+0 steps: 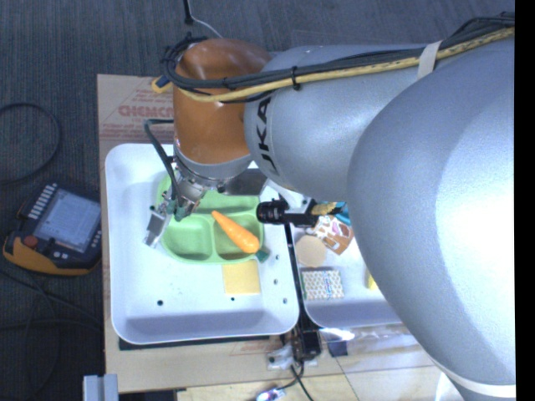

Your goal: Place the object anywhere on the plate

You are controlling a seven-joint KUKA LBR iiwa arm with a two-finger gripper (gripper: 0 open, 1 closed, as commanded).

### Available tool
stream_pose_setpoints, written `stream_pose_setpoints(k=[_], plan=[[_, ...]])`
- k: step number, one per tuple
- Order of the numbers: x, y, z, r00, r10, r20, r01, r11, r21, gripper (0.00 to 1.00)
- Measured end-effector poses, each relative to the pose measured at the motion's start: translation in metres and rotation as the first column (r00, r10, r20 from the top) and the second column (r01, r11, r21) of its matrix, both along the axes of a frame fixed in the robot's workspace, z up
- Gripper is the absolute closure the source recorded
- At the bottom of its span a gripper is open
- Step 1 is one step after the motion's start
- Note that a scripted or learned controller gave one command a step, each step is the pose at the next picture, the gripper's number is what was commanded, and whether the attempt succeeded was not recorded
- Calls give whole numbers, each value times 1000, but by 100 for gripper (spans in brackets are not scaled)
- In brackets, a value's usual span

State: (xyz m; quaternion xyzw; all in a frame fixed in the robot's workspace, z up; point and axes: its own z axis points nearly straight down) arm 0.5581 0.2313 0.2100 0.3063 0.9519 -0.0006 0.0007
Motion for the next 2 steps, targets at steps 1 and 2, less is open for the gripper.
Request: stream_pose_setpoints(k=[1,2], plan=[[0,0,0,1000,0,0,0,1000,0,0],[0,0,0,1000,0,0,0,1000,0,0]])
